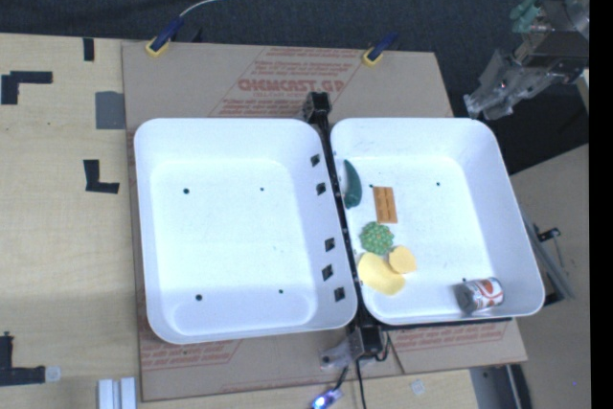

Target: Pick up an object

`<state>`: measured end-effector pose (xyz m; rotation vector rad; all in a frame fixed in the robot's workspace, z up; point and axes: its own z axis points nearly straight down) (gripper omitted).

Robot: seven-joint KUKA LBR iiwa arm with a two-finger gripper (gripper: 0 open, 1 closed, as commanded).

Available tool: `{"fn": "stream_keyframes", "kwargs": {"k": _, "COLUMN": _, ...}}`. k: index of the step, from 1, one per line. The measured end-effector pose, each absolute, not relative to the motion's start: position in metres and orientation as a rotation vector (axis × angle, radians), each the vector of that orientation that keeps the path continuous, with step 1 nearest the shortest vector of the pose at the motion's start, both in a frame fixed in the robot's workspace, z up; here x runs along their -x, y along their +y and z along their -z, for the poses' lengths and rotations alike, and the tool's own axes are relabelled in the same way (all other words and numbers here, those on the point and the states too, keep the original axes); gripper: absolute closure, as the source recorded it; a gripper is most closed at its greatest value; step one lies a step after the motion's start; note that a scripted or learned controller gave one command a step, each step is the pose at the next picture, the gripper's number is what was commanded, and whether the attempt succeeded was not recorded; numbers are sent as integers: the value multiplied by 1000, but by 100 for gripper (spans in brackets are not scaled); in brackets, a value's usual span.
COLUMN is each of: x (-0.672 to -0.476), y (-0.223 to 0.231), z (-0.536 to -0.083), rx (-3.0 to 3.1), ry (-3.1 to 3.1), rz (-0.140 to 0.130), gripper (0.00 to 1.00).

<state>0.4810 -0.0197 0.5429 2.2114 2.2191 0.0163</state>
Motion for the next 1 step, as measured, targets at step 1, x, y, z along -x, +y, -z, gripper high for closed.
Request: {"fn": "stream_keyframes", "kwargs": {"k": 1, "x": -484, "y": -20, "z": -535, "rx": -2220, "ry": 2222, "rz": 2, "gripper": 0}}
